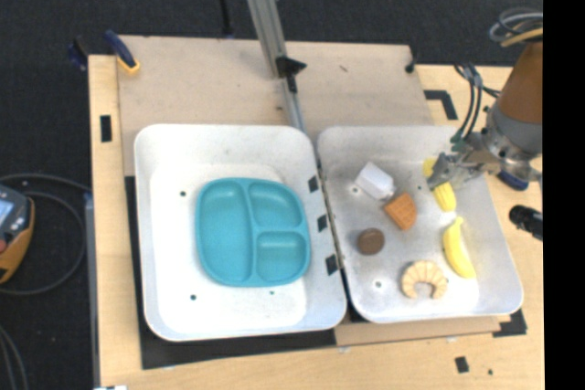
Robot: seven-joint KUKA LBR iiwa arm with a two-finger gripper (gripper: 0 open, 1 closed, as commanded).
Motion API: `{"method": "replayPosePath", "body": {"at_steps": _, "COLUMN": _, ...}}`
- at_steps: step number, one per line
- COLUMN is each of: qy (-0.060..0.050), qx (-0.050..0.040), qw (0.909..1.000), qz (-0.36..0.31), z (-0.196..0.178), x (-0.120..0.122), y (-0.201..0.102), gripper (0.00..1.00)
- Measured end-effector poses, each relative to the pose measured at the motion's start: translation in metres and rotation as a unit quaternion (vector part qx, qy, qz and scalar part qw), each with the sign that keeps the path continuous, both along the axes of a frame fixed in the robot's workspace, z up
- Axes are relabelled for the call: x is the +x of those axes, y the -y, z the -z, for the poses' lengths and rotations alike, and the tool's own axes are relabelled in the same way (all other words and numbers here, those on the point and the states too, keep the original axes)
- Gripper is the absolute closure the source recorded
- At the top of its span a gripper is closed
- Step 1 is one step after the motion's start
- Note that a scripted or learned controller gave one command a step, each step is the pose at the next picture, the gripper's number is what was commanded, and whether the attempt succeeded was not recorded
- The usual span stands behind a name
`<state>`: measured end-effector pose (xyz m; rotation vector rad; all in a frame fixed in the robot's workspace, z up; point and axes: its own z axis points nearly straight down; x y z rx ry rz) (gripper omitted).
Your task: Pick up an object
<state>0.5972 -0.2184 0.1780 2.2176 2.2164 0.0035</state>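
Note:
The right bin [484, 292] holds a white block [374, 180], an orange cube [400, 212], a brown round piece [370, 241], a banana [458, 249], a croissant [425, 279] and a small yellow item [445, 196]. My gripper [450, 171] hangs over the bin's upper right part, directly above the small yellow item and partly covering it. A bit of yellow also shows at the gripper's left side. Whether it touches the item is unclear.
The left bin [164, 160] carries a blue divided plate [253, 230]. A metal post [260, 0] rises behind the bins, with a rod running down to the gap between them. Cables hang beside the arm at the right.

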Motion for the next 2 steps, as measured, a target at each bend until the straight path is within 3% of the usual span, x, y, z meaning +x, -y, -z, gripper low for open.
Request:
{"method": "replayPosePath", "body": {"at_steps": 1, "qy": 0.001, "qx": -0.0003, "qw": 1.0, "qz": -0.002, "z": -0.051, "x": 0.002, "y": 0.002, "gripper": 1.0}}
{"method": "replayPosePath", "body": {"at_steps": 2, "qy": -0.001, "qx": 0.0013, "qw": 1.0, "qz": -0.004, "z": -0.057, "x": 0.01, "y": -0.04, "gripper": 1.0}}
